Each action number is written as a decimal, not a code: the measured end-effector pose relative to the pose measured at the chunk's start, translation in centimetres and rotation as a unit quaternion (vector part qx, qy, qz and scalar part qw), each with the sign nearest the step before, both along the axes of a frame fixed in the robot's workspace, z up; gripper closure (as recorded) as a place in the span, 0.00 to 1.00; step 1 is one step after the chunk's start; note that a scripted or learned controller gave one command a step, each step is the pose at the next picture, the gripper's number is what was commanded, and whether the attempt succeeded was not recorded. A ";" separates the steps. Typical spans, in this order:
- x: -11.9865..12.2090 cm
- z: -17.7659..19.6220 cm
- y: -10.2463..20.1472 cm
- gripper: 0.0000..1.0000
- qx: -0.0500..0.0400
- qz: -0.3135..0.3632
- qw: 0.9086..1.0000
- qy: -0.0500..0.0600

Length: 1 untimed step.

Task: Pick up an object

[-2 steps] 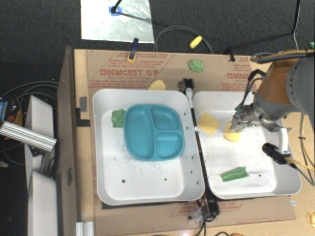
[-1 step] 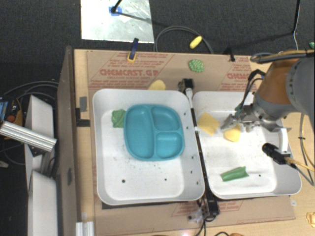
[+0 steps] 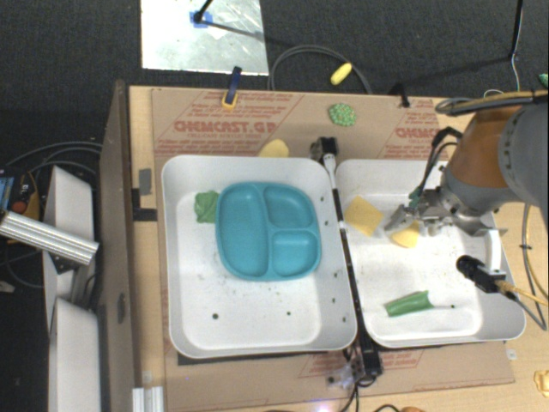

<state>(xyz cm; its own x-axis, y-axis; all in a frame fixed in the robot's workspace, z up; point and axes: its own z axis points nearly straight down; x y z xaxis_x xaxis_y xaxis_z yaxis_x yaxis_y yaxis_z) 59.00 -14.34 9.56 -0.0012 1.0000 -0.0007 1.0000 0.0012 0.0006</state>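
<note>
In the right bin (image 3: 446, 333) lie a pale yellow wedge (image 3: 362, 215), a small yellow rounded piece (image 3: 405, 238) and a green elongated piece (image 3: 406, 303). My gripper (image 3: 413, 220) reaches in from the right and hangs low over the bin's upper middle, right above the small yellow piece and touching or nearly touching it. The wedge lies a little to the gripper's left. The green piece sits well below it, near the bin's front. The arm's grey and orange wrist (image 3: 480, 157) hides part of the bin's far right corner.
The left bin (image 3: 184, 316) holds a blue divided plate (image 3: 268, 230) with a green leafy piece (image 3: 206, 205) at its left edge. On the cardboard behind the bins lie a yellow piece (image 3: 274, 149) and a green round piece (image 3: 342, 114). A black part (image 3: 479, 275) sticks over the right bin's right rim.
</note>
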 end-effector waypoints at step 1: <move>0.1 1.1 0.0 1.00 0.000 0.001 1.000 -0.002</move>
<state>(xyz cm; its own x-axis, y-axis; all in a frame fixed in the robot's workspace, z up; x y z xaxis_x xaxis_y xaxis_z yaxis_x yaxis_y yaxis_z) 59.12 -14.32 10.68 -0.0026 1.0000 -0.0004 1.0000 0.0026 0.0038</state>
